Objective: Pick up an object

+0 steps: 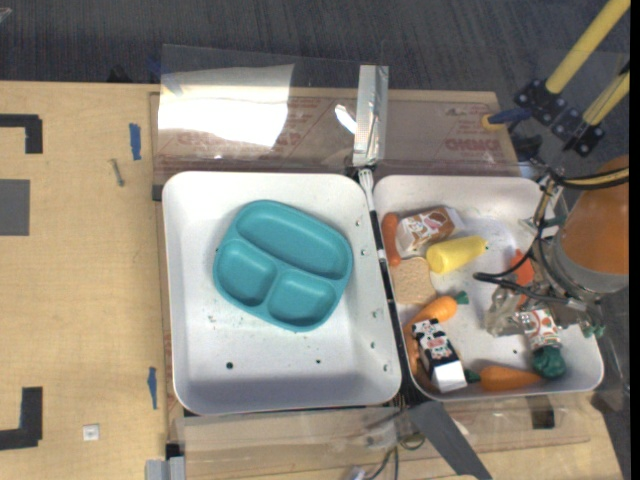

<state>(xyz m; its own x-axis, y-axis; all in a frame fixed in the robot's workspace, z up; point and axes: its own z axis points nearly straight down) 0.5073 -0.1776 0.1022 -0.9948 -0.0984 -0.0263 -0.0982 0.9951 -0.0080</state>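
My gripper (509,314) hangs low over the right part of the right bin (497,191). It is open, and only bare bin floor shows between its silvery fingertips (497,310). A small red-and-white toy (541,327) lies just right of them. A carrot (509,376) with a green top (549,364) lies in front, along the near wall. To the left are a yellow piece (456,254), a snack packet (424,230), a small orange carrot (435,309), a black-and-white figure (433,344) and a white block (450,375).
The left bin (190,268) holds a teal divided plate (284,264). A tan flat piece (409,281) lies by the right bin's left wall. The arm's orange band (600,236) hangs over that bin's right rim. Yellow rods (598,30) cross the top right.
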